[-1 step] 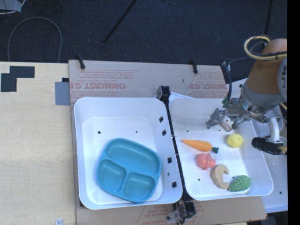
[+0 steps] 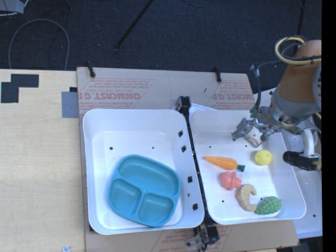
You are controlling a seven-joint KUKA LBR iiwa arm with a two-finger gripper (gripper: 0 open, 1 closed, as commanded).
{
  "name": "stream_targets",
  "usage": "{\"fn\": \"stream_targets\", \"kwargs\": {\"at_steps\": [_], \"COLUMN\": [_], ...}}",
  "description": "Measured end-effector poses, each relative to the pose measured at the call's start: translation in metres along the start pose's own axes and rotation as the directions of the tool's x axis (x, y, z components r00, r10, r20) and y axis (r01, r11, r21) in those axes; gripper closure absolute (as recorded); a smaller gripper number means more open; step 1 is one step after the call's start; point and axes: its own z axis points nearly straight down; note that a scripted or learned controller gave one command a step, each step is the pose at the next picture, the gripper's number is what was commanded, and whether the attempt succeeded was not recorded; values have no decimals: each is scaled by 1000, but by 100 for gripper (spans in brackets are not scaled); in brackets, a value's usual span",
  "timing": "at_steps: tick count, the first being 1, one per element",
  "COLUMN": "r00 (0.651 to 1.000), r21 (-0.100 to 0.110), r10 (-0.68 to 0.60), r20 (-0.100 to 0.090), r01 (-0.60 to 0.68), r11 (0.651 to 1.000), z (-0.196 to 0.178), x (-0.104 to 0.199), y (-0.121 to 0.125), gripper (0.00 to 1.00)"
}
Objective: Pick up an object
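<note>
We see the arm (image 2: 296, 83) reaching in from the right, with the gripper (image 2: 253, 132) low over the far part of the right bin (image 2: 294, 206). A small pale thing with a reddish mark (image 2: 254, 138) sits right at the gripper's tip, but we cannot tell whether it lies between the gripper's parts or just under them, nor whether the gripper is open or closed. The other candidates lie nearer in the same bin: a yellow ball (image 2: 263, 157) just beside and nearer than the gripper, a carrot (image 2: 222, 163) toward the divider, a pink toy (image 2: 230, 180) near the middle, a tan piece (image 2: 245, 197) touching green grapes (image 2: 268, 205) at the near right. The left bin (image 2: 94, 140) holds a blue tray (image 2: 143, 189), well apart from the arm. We judge that the step in hand is the approach or the grasp itself at the far end of the bin, with nothing yet clearly lifted. The next move, as we read it, calls for a firm closing on the pale thing and a straight rise; should it slip, the ball is the closest alternative, though being round it may roll away from a grasp.
</note>
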Motion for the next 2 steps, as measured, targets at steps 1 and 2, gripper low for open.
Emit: {"fn": "stream_targets", "kwargs": {"at_steps": [1, 2], "r00": [1000, 1000], "r21": [5, 2], "r10": [-1, 1], "r20": [-1, 0], "r01": [1, -1], "r11": [1000, 1000], "z": [63, 109], "x": [7, 8], "y": [-2, -2], "gripper": [0, 0]}}
